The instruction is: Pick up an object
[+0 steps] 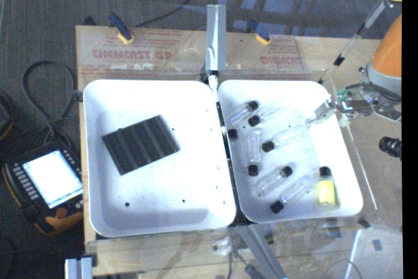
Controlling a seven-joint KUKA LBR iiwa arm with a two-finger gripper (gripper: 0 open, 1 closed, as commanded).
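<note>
Several clear vials with black caps lie scattered in the right bin [351,174], among them one near the back left [250,109], one in the middle [282,136] and one near the front [290,195]. A yellow vial with a black cap [325,191] lies at the front right. A black ribbed pad [140,144] lies flat in the left bin [91,140]. My gripper [341,103] is over the right bin's back right corner, reaching in from the right, above and to the right of the middle vial. No object is visibly held.
A metal post [214,42] stands behind the seam between the bins. Blue and yellow clamps [119,26] hold the back board. A handheld control pendant [46,183] lies on the floor to the left, with cables nearby.
</note>
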